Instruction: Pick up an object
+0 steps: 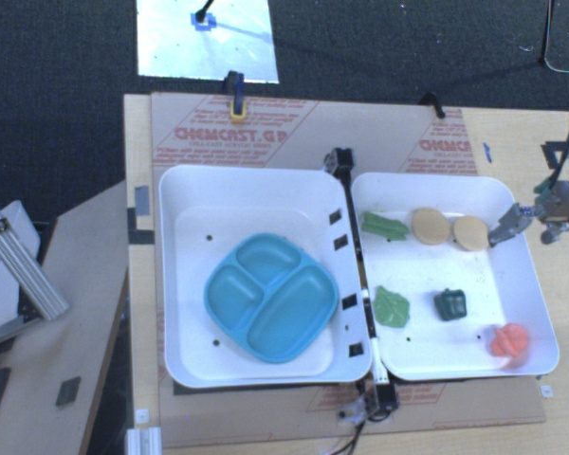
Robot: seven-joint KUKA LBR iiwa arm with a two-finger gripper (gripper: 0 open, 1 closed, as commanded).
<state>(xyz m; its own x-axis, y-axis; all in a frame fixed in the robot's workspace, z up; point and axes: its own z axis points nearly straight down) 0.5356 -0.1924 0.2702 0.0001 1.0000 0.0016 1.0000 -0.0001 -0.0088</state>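
Gripper [508, 224] at right bin's [529, 282] rim, state can't tell; green pod [384, 226] lies long axis left-right.

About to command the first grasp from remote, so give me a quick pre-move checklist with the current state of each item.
1. Gripper over the right bin: ok, at its upper right edge.
2. Nearest target: ok, tan disc lies just left of the gripper.
3. Target free of neighbours: not ok, second tan disc sits close beside it.
4. Nothing held already: cannot tell.
5. Other picks reachable: ok, dark green pepper and pink piece lie apart.
6. Blue divided plate out of the way: ok, in the left bin.
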